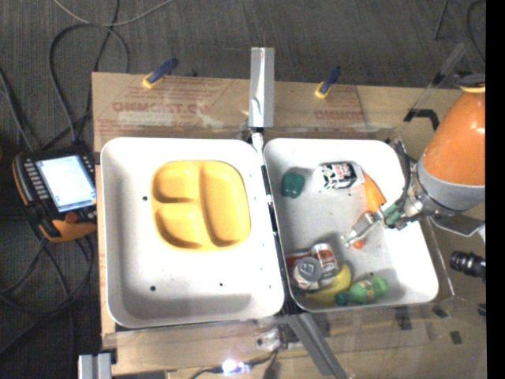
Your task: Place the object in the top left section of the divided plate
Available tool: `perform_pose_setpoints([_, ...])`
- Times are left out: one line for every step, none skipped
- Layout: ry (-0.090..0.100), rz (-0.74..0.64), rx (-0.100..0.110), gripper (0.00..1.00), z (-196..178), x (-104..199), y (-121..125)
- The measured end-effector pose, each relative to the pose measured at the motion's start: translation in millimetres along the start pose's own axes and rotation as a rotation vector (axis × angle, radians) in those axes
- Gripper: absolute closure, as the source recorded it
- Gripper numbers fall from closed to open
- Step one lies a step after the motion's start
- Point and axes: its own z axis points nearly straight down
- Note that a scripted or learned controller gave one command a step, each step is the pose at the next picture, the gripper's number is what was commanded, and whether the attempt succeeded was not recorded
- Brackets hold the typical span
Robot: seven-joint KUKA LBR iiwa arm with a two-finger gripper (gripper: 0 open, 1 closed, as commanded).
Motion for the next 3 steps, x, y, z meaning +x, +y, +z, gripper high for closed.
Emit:
perform_pose_setpoints([0.002, -0.002, 0.004, 1.0, -6.6, 0.7, 1.2])
perform_pose_setpoints([-0.002, -0.052, -0.003, 1.0, -114.4, -17.2, -10.4])
perform_pose_setpoints([-0.004, -0.222, -0.011, 1.0, 130.7, -14.6, -6.7])
